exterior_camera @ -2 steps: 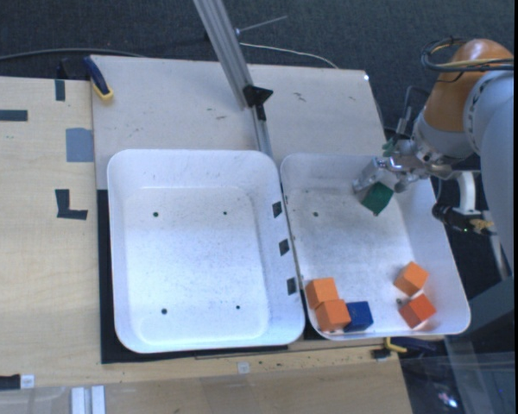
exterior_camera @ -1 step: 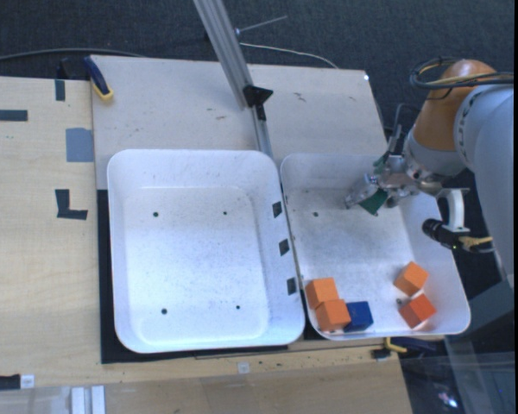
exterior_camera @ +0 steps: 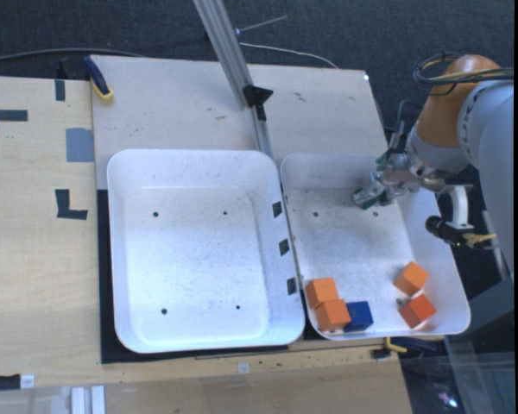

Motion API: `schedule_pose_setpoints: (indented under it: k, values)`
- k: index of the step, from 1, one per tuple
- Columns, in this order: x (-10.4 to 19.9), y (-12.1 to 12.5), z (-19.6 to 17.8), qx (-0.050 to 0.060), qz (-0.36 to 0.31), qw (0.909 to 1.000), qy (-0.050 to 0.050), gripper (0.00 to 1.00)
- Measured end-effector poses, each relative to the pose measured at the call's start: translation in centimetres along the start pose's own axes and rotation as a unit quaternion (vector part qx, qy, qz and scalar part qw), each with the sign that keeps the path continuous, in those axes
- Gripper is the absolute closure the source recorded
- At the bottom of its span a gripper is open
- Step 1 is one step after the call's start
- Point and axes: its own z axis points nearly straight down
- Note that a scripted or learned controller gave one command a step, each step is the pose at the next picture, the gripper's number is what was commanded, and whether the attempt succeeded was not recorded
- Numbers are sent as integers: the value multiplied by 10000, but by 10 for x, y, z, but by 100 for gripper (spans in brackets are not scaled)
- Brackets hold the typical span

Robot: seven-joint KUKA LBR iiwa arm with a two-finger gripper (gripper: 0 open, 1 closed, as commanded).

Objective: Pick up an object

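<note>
Over the right bin's (exterior_camera: 375, 257) far end I hold the gripper (exterior_camera: 373, 195) (finger state unclear, perhaps empty), blocks (exterior_camera: 328, 304) lying nearer.

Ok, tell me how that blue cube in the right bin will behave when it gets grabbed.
The blue cube looks rigid with flat faces, so it should sit still, not roll. It touches an orange cube and lies near the right bin's front wall, so fingers may lack room and nudge the neighbour. It is probably light.

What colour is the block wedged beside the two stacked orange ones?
Blue, seen in the camera view.
</note>
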Motion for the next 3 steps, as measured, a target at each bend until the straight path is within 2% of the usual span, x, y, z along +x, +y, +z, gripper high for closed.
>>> schedule_pose_setpoints:
  k: [1, 2, 3]
  values:
    - [107, 20, -18, 215, -7, 9998, 31, 100]
    - [105, 28, -23, -10, 8, 10000, 2, 0]
    - [98, -13, -101, -55, 16, 10000, 0, 0]
